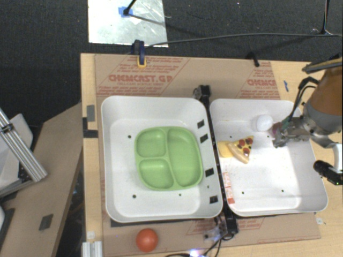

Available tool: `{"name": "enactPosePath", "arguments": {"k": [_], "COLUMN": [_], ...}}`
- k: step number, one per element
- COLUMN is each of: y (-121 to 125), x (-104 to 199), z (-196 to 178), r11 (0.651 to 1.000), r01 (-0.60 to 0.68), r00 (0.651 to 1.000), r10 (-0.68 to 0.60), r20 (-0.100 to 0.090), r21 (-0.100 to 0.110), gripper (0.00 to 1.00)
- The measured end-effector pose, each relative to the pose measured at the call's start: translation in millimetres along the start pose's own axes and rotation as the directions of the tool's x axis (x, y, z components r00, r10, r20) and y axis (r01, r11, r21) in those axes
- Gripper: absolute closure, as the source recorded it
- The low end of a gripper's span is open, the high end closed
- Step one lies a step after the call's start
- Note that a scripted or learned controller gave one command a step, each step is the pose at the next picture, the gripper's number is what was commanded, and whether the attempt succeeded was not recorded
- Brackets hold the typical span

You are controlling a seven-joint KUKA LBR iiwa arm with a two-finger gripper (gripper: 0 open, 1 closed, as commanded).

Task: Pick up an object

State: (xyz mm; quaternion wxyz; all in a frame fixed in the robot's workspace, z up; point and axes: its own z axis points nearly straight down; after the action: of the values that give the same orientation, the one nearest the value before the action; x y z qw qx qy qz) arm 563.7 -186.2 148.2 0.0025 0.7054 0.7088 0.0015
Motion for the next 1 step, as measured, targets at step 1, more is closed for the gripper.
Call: {"name": "enactPosePath", "arguments": {"k": [1], "y": [3.0], "x": [-2.9], "z": [-64.6], "r11": [1.000], "r01": [0.001], "r00": [1.000], "r10": [-0.001], "r20": [0.001], "r21": [-0.002], "gripper": [1.00]}}
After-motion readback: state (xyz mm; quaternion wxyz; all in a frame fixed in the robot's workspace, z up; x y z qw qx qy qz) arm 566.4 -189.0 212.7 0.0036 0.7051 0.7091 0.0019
